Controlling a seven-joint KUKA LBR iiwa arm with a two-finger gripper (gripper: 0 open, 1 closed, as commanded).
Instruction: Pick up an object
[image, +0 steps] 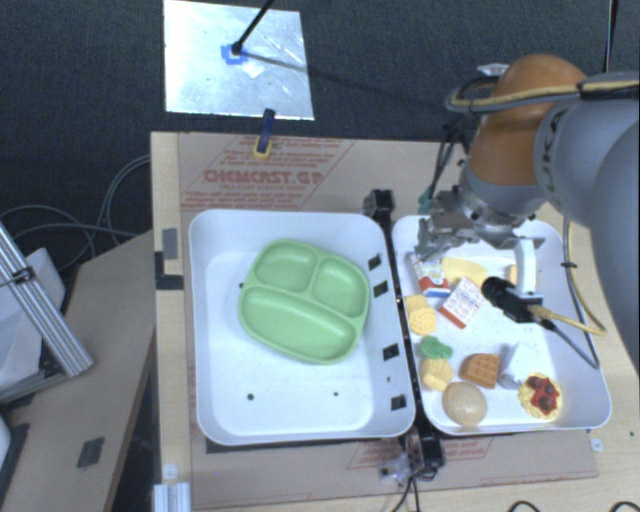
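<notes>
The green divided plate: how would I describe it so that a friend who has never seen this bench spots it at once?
Look at the left white bin of the two shallow bins. The pale green plastic plate lies alone in its middle, moulded into three compartments. The right white bin holds small toy foods, none as large or as plain.

The worktop (290, 165), a brown printed board, carries two shallow white bins side by side: left bin (215, 400), right bin (585, 400).
</notes>
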